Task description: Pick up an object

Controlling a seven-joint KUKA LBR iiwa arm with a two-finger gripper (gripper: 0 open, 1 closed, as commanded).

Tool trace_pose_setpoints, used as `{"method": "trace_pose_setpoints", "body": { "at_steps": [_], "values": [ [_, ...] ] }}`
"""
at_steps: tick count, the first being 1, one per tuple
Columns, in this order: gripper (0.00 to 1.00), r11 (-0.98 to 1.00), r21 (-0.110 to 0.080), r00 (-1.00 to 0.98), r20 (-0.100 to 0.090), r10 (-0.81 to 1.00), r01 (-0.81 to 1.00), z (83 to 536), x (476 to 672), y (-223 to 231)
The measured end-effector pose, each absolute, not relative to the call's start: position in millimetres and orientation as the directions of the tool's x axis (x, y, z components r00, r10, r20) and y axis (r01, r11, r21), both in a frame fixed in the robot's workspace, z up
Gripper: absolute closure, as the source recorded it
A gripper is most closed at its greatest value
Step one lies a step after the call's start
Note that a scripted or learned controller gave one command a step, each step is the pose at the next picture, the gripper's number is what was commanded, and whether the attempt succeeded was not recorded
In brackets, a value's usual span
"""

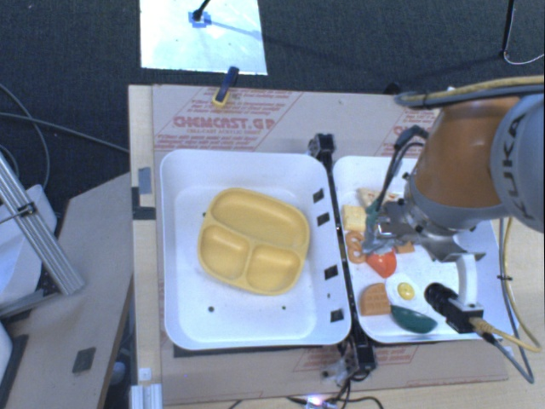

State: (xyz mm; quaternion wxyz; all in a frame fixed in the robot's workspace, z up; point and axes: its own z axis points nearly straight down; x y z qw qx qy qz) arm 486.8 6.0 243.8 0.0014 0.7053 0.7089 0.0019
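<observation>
Crowding the right bin [498, 244] beneath the pincer [373, 244], whose opening cannot be told: toy foods, namely tomato [382, 264], fried egg [403, 291], toast [374, 299], pretzel [354, 244], seemingly clustered for grabbing; left bin [183, 228] holds a yellow divided plate [253, 239].

Left bin [183, 228] roomy around the yellow tray [253, 239] — right bin [358, 170] crowded.

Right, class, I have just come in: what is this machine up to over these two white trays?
A grey and orange robot arm reaches in from the right, its claw down among toy food in the right bin: a fried egg, a red piece, a dark green piece. Whether it has gripped anything cannot be made out. The left bin holds a yellow divided plate, untouched.
</observation>
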Motion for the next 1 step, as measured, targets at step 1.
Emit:
{"method": "trace_pose_setpoints", "body": {
  "at_steps": [1],
  "values": [
    [1.0, 0.004, 0.01, -0.004, -0.003, 1.0, 1.0, 182.3, 628.4, -30.6]
  ]
}}
